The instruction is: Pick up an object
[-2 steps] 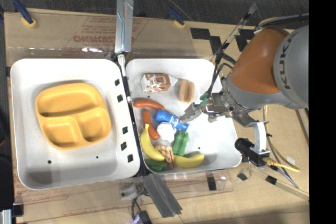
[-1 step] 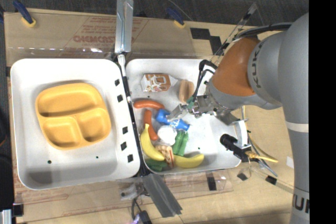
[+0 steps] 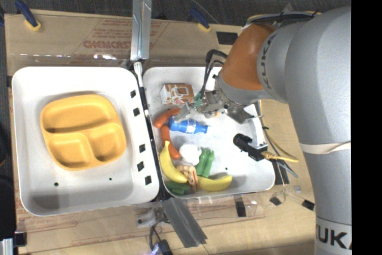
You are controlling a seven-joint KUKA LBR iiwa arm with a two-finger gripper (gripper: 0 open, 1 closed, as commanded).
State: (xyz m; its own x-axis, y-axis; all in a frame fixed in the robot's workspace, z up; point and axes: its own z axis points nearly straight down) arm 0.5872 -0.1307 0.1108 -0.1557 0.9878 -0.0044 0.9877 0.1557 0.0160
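Grey arm point(image 3: 310, 86) fills the frame's right, its gripper point(image 3: 200, 106) low in the right bin point(image 3: 250, 173) over the blue bottle point(image 3: 187, 126) at centre, grip state impossible to tell, so nothing looks lifted yet.

The arm point(image 3: 298, 74) reaches in over the right bin point(image 3: 253, 179), its gripper point(image 3: 200, 106) low above the blue bottle point(image 3: 187, 126). Just behind the bottle lies a small printed box point(image 3: 178, 93); in front of it sit a white ball point(image 3: 190, 154), a green pepper point(image 3: 205, 162) and two bananas point(image 3: 170, 167). The left bin point(image 3: 36, 188) holds a yellow divided tray point(image 3: 82, 129).
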